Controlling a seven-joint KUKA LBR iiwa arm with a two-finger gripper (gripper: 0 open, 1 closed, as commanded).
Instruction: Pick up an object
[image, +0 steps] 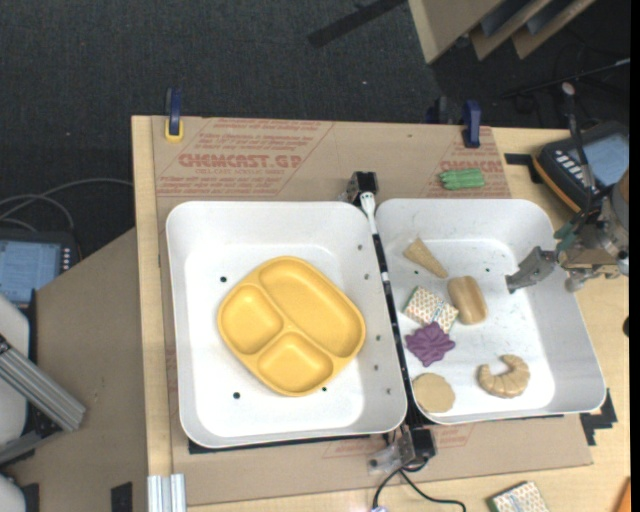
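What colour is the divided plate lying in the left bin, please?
Yellow all over; the divided plate shows plainly in the camera view.

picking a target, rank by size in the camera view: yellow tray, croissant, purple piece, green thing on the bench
1. yellow divided tray, by far the largest
2. croissant
3. purple piece, looks about level with the croissant, so unsure
4. green object, smallest, though farther from the camera

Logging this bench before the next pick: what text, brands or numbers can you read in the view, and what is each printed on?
"CHEMCAST GP", red, partly blurred: left half of the brown paper sheet under the bins.
The same red print, fainter, repeats on the sheet's right half; too blurred to read there.
Fine red lines above and below those words: too small to read.
Screen of the device at right: unreadable.
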